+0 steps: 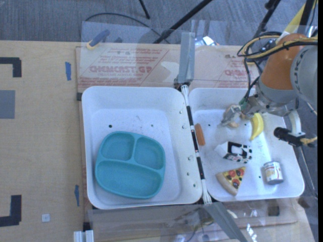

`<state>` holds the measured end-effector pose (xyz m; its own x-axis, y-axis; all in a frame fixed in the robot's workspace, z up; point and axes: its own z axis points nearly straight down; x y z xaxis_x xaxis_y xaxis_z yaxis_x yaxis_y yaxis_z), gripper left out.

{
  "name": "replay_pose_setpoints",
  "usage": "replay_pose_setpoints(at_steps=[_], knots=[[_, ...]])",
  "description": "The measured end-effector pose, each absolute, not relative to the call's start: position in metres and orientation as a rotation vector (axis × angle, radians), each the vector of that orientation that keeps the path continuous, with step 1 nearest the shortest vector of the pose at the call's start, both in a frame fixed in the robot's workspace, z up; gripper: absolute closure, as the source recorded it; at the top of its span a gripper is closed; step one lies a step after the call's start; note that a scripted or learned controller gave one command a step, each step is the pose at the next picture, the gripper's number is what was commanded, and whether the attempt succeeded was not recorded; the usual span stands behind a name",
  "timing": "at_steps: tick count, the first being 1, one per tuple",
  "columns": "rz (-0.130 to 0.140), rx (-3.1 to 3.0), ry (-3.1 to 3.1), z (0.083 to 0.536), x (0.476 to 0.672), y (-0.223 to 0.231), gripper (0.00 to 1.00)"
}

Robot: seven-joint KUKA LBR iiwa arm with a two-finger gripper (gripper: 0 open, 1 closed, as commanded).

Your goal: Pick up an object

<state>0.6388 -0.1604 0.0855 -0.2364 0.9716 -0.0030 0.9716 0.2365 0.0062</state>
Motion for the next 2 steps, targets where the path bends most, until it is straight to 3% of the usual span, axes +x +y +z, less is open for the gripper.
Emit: replay_pose_setpoints(at_steps=[1, 2], knots=[[0.006, 1.934, 2.464, 0.094, 0.640, -0.161, 1.00], [0.001, 2.064, 2.368, 0.184, 0.668, -0.067, 1.00]])
